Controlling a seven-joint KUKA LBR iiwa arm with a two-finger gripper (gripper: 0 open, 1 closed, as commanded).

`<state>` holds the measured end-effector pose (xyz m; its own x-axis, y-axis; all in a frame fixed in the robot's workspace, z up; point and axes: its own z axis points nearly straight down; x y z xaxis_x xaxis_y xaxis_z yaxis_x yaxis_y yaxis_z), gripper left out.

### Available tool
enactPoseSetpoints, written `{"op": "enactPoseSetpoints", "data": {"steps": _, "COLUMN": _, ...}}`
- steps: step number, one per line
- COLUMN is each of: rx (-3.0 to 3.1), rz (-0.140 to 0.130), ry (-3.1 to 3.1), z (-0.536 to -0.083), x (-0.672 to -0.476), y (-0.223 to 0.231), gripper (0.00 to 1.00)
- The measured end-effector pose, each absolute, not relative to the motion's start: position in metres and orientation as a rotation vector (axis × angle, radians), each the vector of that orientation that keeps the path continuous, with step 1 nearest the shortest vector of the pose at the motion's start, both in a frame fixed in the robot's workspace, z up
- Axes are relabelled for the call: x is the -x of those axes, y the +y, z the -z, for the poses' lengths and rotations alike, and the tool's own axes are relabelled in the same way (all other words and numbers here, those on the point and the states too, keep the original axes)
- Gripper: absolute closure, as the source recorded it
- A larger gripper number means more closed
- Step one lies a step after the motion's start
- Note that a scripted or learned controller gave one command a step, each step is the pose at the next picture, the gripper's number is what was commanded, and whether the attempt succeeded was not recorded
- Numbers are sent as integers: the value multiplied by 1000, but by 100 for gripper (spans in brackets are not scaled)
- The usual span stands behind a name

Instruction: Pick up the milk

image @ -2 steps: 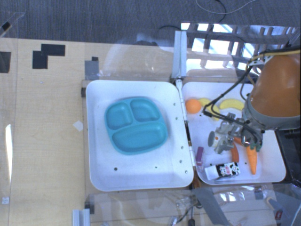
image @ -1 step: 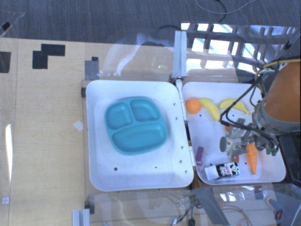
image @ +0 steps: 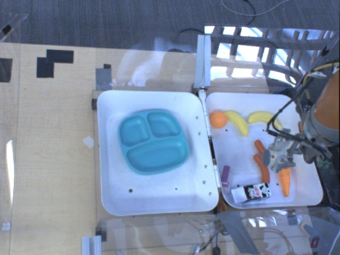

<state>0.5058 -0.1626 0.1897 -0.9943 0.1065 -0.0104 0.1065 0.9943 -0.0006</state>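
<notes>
Camera view: milk carton white, cow-patterned, lying flat.

Two white bins sit side by side. The left bin holds a blue divided plate. The right bin holds an orange, two bananas, carrots and the milk carton lying near its front edge. The gripper hovers over the carrots.
</notes>
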Motion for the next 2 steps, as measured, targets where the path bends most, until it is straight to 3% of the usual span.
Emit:
{"op": "enactPoseSetpoints", "data": {"steps": 1, "rx": 346, "rz": 3, "ry": 3113, "z": -148, "x": -517, "y": -205, "gripper": 100}}
{"op": "enactPoseSetpoints", "data": {"steps": 2, "rx": 488, "rz": 5, "ry": 3091, "z": -274, "x": -508, "y": -125, "gripper": 100}}
